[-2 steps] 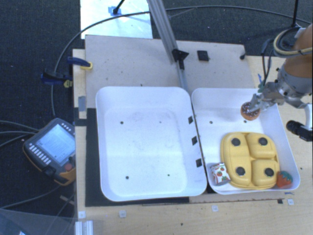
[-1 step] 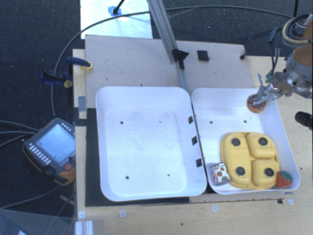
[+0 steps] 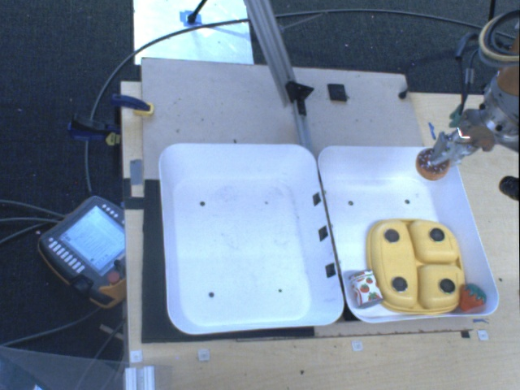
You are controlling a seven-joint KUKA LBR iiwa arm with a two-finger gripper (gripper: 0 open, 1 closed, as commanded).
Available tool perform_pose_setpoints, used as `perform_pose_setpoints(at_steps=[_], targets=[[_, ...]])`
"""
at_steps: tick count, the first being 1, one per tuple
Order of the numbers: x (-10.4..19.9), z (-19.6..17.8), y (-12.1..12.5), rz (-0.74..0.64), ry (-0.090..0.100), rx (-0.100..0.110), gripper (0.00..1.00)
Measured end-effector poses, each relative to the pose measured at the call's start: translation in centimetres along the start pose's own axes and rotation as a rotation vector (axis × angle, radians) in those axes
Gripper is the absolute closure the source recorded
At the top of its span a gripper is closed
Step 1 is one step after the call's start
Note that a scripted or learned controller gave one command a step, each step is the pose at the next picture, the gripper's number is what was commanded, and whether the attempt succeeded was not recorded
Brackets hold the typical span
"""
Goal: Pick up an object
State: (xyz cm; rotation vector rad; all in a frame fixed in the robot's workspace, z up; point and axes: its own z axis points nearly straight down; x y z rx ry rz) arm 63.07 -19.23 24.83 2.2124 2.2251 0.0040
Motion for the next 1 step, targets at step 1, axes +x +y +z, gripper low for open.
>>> perform_pose_setpoints(at_steps=[1], targets=[[5.66, 1.19, -1.12, -0.003, 0.002, 0.005, 1.00]])
